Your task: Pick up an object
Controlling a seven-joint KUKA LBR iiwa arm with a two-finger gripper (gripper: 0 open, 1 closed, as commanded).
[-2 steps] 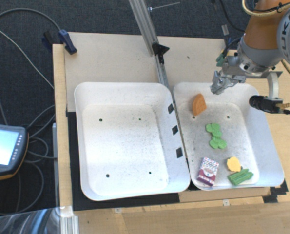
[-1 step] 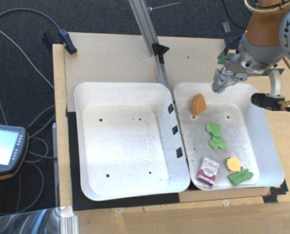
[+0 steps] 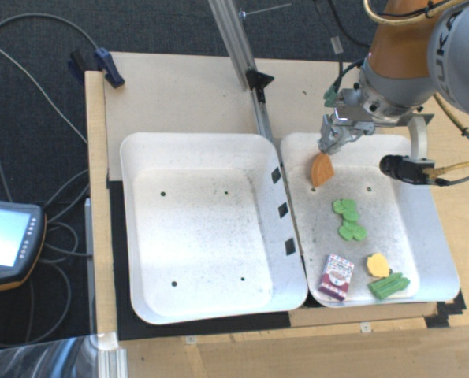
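gripper hangs over the right bin's back-left corner, tips just above the orange piece. i cannot tell its opening or whether it grips; i'd guess it's lined up for that piece.

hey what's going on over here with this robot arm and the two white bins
A grey robot arm with an orange band reaches in from the right over the right white bin. Its gripper hangs just above a small orange wedge-shaped piece near that bin's far end; whether it has hold of the piece is unclear. Lying elsewhere in the same bin are a green bumpy toy, a small pink and white packet, a yellow piece and a green ridged piece. The left white bin sits alongside.
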